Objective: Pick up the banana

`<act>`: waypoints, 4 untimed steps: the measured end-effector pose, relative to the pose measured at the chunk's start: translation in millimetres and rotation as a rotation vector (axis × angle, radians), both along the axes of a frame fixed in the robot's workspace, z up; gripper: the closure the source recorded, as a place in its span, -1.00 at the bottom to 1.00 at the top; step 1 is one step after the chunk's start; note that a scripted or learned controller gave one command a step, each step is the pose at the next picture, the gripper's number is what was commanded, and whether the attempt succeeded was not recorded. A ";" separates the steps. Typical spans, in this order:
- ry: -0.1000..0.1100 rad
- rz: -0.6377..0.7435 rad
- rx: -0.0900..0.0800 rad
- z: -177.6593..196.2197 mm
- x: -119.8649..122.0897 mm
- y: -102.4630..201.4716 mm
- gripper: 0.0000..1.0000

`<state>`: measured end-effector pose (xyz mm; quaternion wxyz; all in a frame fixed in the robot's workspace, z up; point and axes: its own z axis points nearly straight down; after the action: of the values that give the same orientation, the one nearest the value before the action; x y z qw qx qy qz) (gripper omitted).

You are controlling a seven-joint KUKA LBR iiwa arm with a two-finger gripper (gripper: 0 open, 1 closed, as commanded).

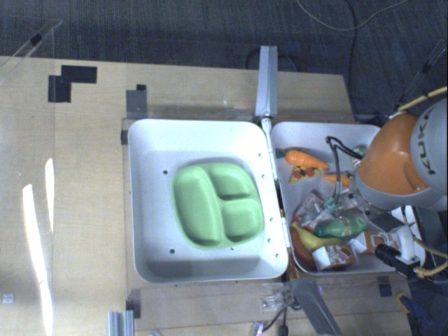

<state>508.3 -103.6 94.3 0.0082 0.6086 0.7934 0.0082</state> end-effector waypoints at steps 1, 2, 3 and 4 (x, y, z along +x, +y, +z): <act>-0.012 0.239 -0.015 0.8 -10.4 3.5 -1.00; 0.003 -0.188 0.001 -0.8 -15.0 9.7 -1.00; 0.000 -0.154 0.004 -0.3 -13.2 -2.8 -1.00; -0.007 -0.009 -0.010 -0.2 -12.7 13.7 -1.00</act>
<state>495.6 -89.9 94.1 0.0142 0.6120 0.7907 0.0062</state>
